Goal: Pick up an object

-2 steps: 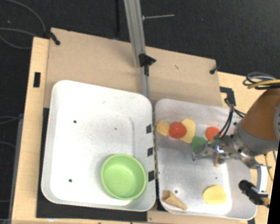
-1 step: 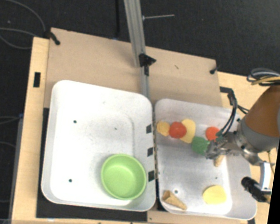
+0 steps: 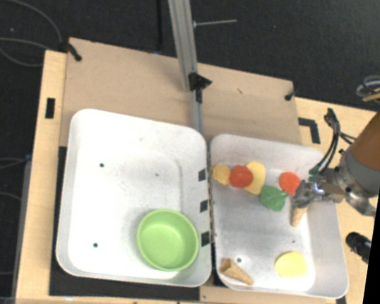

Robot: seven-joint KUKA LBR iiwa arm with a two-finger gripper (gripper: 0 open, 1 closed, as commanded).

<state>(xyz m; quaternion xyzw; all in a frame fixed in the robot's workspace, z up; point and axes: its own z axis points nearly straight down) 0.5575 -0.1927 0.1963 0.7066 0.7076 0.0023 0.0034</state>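
The right bin (image 3: 313,275) holds a loose cluster toward its far side: a small yellow-orange piece (image 3: 221,174) at the left, a red round piece (image 3: 241,176) touching it, a pale yellow piece (image 3: 256,173) just behind, a green piece (image 3: 273,198) slightly nearer, and a red-orange piece (image 3: 289,181) to the right. A tan cone-like piece (image 3: 297,215) lies right of the green one. Near the front lie a yellow disc (image 3: 291,265) and a tan wedge (image 3: 237,270). In the left bin (image 3: 101,169), a green bowl (image 3: 167,240) sits upright at the near right.

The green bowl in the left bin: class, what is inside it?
The green bowl shows only its own green inside, nothing in it. The patch of left bin floor beneath it is covered.
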